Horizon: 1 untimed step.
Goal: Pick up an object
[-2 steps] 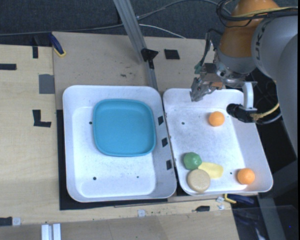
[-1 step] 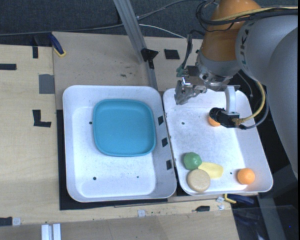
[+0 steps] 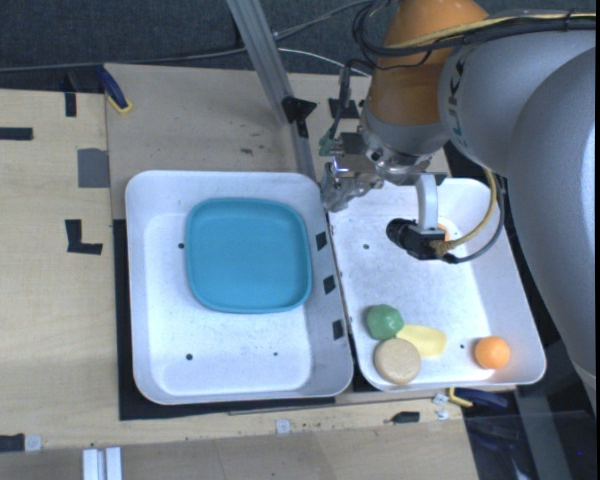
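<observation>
2 white bins sit side by side on the bench. The left bin (image 3: pixel 160 368) holds a blue plate (image 3: pixel 248 254) lying flat near its middle, with bare floor in a strip all round it, widest toward the near rim. The right bin (image 3: pixel 500 288) has its 4 objects bunched along the near edge: a green ball (image 3: pixel 384 320), a tan disc (image 3: pixel 397 360) just in front of it and touching or nearly so, a yellow piece (image 3: pixel 426 340) partly tucked behind the disc, and an orange ball (image 3: pixel 491 352) apart from them, close to the near right corner. The middle and far part of that bin's floor lies open.

The arm (image 3: pixel 520 98) comes in from the right and covers the far right corner of the right bin. The gripper (image 3: pixel 342 190) hangs over the far left corner of that bin, near the divide between the bins, well apart from the 4 objects. It is small and cluttered with cables, so I cannot tell how it is set, and nothing can be made out in it.
</observation>
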Motion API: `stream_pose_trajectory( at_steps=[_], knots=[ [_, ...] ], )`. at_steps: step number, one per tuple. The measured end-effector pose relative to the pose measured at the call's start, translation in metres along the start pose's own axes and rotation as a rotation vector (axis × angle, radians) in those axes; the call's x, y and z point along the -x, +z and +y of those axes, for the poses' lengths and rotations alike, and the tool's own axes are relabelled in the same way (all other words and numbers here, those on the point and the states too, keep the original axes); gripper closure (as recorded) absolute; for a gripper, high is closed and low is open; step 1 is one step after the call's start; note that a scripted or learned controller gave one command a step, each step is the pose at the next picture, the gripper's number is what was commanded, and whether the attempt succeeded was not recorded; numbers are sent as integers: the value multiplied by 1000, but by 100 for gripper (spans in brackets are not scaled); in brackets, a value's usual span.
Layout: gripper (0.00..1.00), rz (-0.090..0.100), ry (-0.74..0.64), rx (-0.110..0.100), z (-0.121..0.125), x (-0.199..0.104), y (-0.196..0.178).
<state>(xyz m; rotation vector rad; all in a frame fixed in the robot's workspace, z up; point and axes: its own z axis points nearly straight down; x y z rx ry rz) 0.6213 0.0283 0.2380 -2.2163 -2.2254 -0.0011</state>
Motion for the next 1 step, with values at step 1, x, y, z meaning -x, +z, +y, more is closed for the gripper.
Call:
stream_pose_trajectory(
  at_steps=[1],
  knots=[
    [100, -1, 0, -2, -15, -45, 14]
  ],
)
